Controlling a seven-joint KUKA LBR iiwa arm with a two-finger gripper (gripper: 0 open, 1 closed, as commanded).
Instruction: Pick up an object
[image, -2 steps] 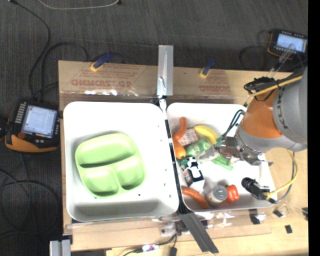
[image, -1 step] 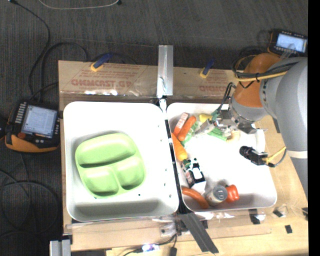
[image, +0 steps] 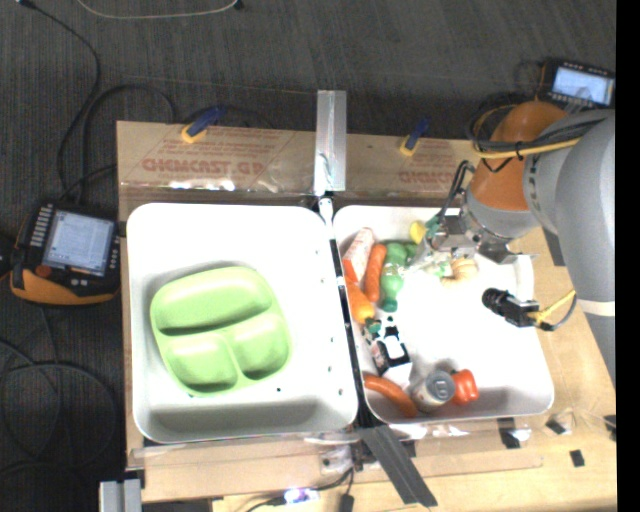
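While the gripper (image: 447, 248) hangs over the right bin (image: 520, 350) | grip state: cannot tell | risk: crowded toys (image: 385, 275) jostle, pick slips.

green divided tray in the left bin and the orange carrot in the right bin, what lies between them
In the camera view, between the green divided plastic tray and the long orange carrot lie bare white bin floor and the two bins' adjoining rims.

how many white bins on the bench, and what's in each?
2. The left bin holds a green divided tray. The right bin holds a clutter of small items along its left and near sides, with the gripper at its far edge. Some items may be hidden.
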